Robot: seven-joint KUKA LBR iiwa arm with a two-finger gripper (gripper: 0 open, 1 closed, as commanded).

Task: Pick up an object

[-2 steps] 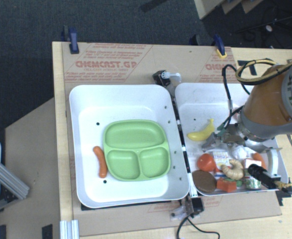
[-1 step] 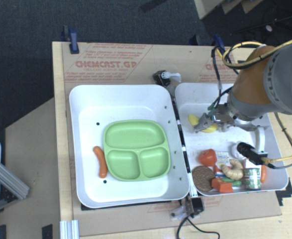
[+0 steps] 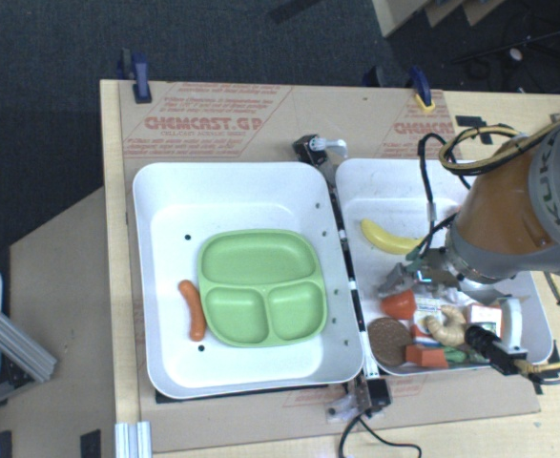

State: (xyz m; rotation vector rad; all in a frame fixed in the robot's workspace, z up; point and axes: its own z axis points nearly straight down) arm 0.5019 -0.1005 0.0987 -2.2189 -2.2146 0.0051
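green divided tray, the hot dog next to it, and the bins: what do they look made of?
Green tray: looks like moulded plastic, matte with a soft sheen, rounded edges, three formed compartments.
Hot dog: likely toy plastic or rubber; uniform orange-red, smooth, slightly glossy. Cannot tell which.
Left bin and right bin: apparently thin white plastic, smooth semi-gloss, rounded corners and rolled rims.
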